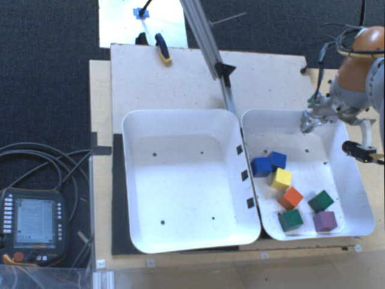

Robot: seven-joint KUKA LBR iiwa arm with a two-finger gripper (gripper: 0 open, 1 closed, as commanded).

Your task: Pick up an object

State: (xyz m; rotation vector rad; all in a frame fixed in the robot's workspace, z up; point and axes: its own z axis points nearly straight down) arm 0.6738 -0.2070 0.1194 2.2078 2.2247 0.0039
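Several small cubes lie in the right bin [349,179]: two blue ones [261,166] [278,159] touching each other, a yellow one [281,179], an orange one [291,198], two green ones [290,220] [321,201] and a purple one [325,221]. My gripper [309,123] hangs over the bin's far edge, up and to the right of the blue cubes and well apart from every cube. Nothing shows beneath it but the bare white bin wall.
The left bin [180,179] sits beside the right one, their rims meeting in the middle. A slanted metal pole [204,35] reaches down to the bins' shared far corner. A teach pendant [33,224] with cables lies at the left. A yellow-handled clamp [162,48] rests at the bench's back.
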